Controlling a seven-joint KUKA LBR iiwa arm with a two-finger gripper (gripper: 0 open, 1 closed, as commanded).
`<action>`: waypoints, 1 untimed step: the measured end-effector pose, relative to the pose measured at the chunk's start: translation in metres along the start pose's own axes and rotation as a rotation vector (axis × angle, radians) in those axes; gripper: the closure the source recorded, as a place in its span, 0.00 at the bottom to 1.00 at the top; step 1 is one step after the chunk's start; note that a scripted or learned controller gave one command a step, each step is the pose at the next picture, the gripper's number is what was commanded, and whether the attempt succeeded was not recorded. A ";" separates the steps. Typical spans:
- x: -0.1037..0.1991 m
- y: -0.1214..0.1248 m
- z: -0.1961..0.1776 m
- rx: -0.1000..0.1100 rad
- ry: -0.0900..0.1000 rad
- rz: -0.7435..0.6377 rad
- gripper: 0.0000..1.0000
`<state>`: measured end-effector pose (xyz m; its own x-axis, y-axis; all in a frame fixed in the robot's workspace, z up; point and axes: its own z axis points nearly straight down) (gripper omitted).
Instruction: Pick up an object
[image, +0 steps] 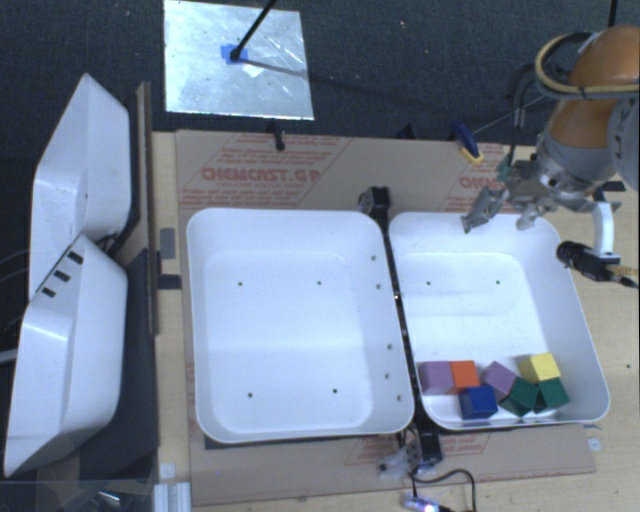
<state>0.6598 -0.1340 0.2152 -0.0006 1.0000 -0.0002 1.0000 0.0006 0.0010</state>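
Several small blocks lie bunched along the near edge of the right bin (480, 300): a lilac block (435, 376), an orange block (464, 374), a blue block (479, 401), a purple block (498, 379), a green block (522, 397) and a yellow block (543, 367). My gripper (500, 212) hangs over the far rim of the right bin, well away from the blocks. Its two fingers stand spread apart with nothing between them.
The left bin (290, 320) sits beside the right one, with a black divider between them. Two white spare bins lean at the far left. A shiny metal sheet (238, 58) lies behind the bench. Cables and a black fitting sit by the right bin's right rim.
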 end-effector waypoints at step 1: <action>0.000 0.000 -0.011 -0.002 0.000 -0.001 1.00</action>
